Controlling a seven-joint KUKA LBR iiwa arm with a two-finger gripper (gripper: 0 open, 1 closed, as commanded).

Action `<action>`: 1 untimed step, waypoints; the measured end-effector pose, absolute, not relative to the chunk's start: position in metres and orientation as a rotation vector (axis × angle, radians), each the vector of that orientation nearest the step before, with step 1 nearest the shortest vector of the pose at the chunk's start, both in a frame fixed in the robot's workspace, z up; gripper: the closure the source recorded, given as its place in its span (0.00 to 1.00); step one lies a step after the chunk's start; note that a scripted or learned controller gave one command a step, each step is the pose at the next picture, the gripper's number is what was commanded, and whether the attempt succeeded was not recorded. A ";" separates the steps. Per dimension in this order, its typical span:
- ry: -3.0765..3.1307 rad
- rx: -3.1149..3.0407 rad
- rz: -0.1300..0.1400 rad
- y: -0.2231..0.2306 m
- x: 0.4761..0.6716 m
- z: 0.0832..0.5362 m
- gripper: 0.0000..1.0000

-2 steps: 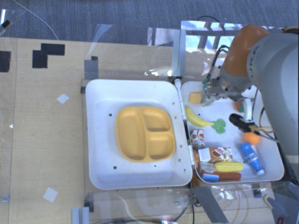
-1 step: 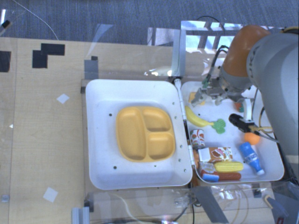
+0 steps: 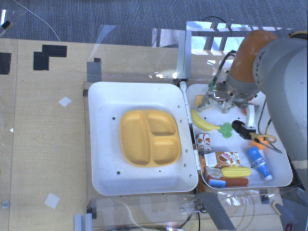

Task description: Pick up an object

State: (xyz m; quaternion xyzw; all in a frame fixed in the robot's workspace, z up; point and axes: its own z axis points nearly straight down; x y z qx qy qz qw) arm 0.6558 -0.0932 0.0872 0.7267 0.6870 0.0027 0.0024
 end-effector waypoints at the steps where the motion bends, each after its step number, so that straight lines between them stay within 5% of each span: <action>1: 2.156 2.266 0.018 -0.093 0.659 0.102 1.00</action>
